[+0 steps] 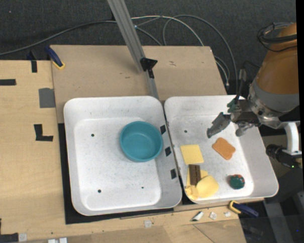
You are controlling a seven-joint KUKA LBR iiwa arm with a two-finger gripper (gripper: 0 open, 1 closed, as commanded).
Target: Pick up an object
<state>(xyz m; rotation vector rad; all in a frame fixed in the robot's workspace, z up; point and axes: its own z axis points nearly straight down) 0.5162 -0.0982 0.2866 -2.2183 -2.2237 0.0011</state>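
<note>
My gripper (228,126) hangs over the right bin (191,109), its two dark fingers spread open with nothing between them. Just below it lies an orange block (224,148). Left of that is a yellow square piece (191,154), and under it a brown bar (194,174) resting on a yellow rounded object (204,186). A small dark green and red ball (236,181) sits near the bin's front right corner. The left bin (88,161) holds a teal bowl (141,140).
A grey metal pole (131,39) slants down from the top to the gap between the bins. Cables run across the dark floor behind the bench. Small clips lie by the front edge of the right bin.
</note>
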